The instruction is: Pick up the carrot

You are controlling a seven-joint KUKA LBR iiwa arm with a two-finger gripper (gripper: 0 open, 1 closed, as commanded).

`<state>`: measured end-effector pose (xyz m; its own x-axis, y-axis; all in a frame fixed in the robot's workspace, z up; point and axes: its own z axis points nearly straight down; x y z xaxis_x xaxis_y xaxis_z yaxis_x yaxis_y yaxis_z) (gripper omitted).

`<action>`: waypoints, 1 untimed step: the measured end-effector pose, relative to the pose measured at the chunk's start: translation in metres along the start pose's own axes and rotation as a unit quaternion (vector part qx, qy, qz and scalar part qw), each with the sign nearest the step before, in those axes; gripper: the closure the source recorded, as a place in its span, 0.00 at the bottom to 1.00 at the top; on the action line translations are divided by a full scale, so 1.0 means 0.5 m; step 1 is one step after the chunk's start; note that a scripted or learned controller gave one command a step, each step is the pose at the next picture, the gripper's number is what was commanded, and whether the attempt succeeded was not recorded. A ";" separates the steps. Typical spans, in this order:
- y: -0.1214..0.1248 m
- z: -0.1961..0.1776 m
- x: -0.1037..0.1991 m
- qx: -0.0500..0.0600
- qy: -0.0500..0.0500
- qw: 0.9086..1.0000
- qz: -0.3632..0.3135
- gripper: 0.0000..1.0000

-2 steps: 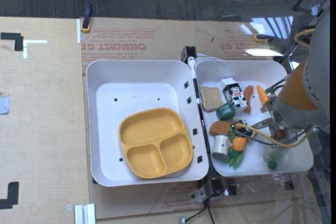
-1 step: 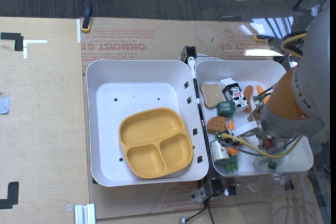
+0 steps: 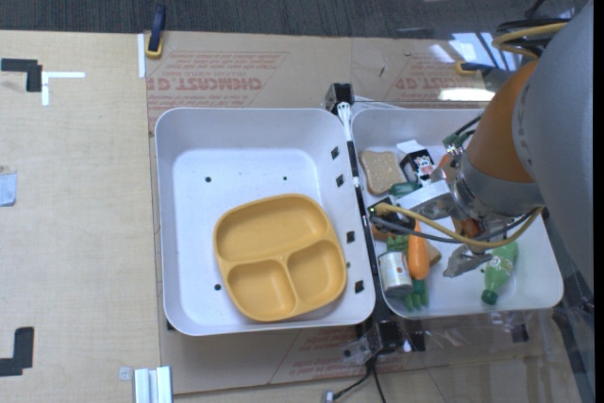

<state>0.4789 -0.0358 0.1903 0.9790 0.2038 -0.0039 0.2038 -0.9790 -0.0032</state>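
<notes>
The carrot (image 3: 416, 256) is orange with a green leafy end (image 3: 417, 298). It lies in the right bin (image 3: 528, 297), near the bin's front left. My gripper (image 3: 444, 233) hangs low over the same bin, just right of the carrot. Its two grey fingers (image 3: 461, 263) stand apart, so it is open, and nothing shows between them. The carrot lies beside the finger gap, not in it. The arm's orange band and grey body hide the right half of the bin.
A bread slice (image 3: 381, 170), a small can (image 3: 394, 270), a green bottle (image 3: 497, 275) and a black-and-white item (image 3: 420, 164) crowd around the carrot. A yellow divided plate (image 3: 280, 257) sits in the left bin (image 3: 189, 165). Yellow cables (image 3: 415, 220) loop below the wrist.
</notes>
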 end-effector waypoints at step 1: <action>-0.016 0.000 0.004 0.000 0.000 1.000 -0.003 0.00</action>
<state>0.4791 -0.0274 0.1902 0.9778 0.2094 -0.0043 0.2094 -0.9778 -0.0028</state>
